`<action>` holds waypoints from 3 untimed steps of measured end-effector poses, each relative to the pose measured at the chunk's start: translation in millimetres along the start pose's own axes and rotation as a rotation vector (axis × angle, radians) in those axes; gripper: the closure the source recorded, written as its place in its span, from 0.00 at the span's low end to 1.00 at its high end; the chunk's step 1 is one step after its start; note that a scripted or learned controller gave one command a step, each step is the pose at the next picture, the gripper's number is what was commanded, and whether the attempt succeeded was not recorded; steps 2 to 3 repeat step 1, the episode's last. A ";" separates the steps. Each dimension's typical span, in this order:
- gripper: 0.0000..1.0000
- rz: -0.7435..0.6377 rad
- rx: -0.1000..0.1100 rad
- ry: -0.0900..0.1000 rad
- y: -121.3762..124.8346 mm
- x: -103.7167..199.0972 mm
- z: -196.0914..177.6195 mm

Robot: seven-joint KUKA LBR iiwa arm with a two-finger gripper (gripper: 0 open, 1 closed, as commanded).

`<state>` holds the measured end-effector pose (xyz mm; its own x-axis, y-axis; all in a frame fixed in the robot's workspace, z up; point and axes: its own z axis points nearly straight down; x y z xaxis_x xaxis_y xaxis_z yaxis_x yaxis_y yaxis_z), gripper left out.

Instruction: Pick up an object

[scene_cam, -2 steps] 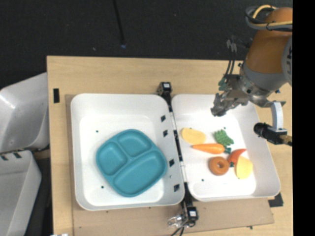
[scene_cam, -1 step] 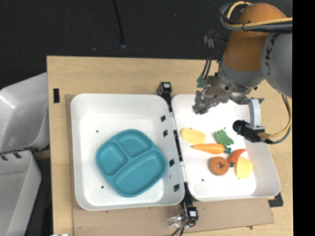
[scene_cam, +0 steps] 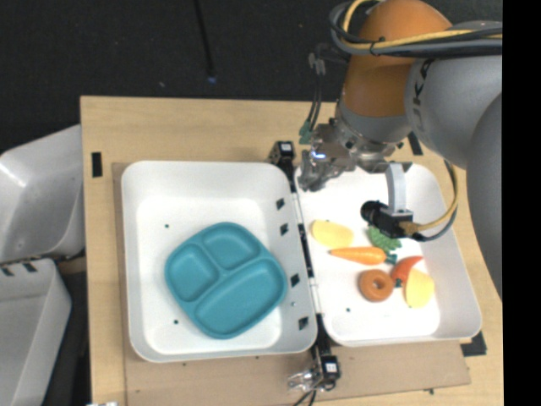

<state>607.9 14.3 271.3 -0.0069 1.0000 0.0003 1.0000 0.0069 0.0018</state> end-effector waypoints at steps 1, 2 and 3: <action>1.00 0.000 0.003 0.000 8.0 54.1 19.5; 1.00 0.000 0.003 0.000 8.0 54.1 19.5; 1.00 0.000 0.003 0.000 8.0 54.1 19.5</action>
